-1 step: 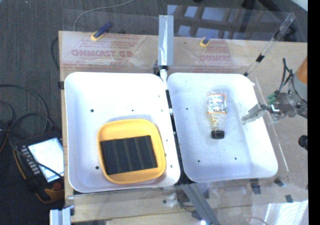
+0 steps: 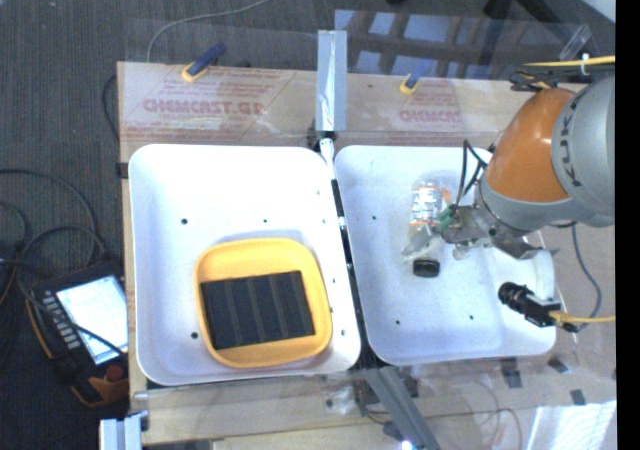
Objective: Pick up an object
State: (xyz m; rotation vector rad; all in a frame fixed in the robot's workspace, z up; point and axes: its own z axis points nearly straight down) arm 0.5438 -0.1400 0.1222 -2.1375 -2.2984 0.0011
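In the right bin (image 2: 400, 333) lies a small clear packet with orange and green print (image 2: 429, 203), near the bin's middle. Just below it a small black oval thing (image 2: 427, 266) rests on the bin floor. My gripper (image 2: 452, 229) hangs low over the right bin, between these two and slightly to their right, close to the packet's lower edge. The grey arm with its orange band (image 2: 535, 153) comes in from the right. A yellow dish with a black ribbed insert (image 2: 262, 302) sits in the left bin (image 2: 175, 188), toward its front.
A raised divider (image 2: 340, 228) separates the two bins. The bins stand on a brown board with clamps at its back edge (image 2: 203, 60). A tablet and cables (image 2: 88, 310) lie on the floor to the left.
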